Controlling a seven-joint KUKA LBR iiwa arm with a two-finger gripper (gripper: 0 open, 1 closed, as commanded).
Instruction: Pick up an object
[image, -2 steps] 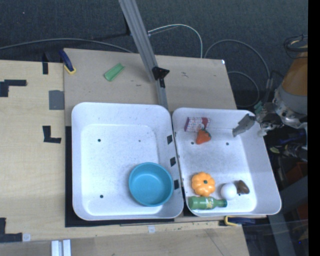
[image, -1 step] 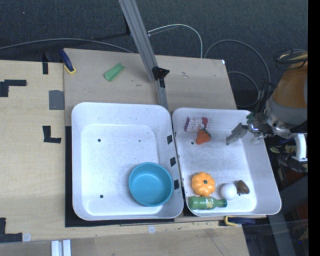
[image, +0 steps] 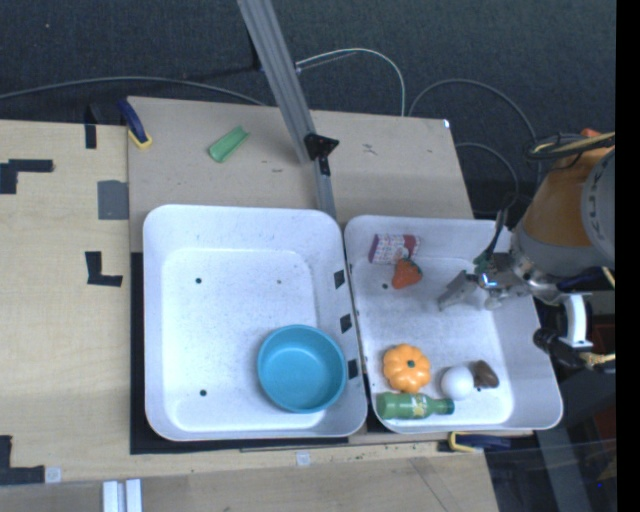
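The gripper (image: 458, 291) stood open, holding nothing; the carrot (image: 405, 275) lay just beyond its fingers, better approached squarely

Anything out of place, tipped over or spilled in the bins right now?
Nothing spilled or damaged. The green bottle lies on its side against the right bin's near wall, beside the orange pumpkin. The blue bowl sits upright in the left bin.

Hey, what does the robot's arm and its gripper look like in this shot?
The arm is grey with a broad orange band above the wrist. Thin pale cables loop around its top. The gripper is small, grey metal, with two slim fingers, and a black and white fitting sits below the wrist.
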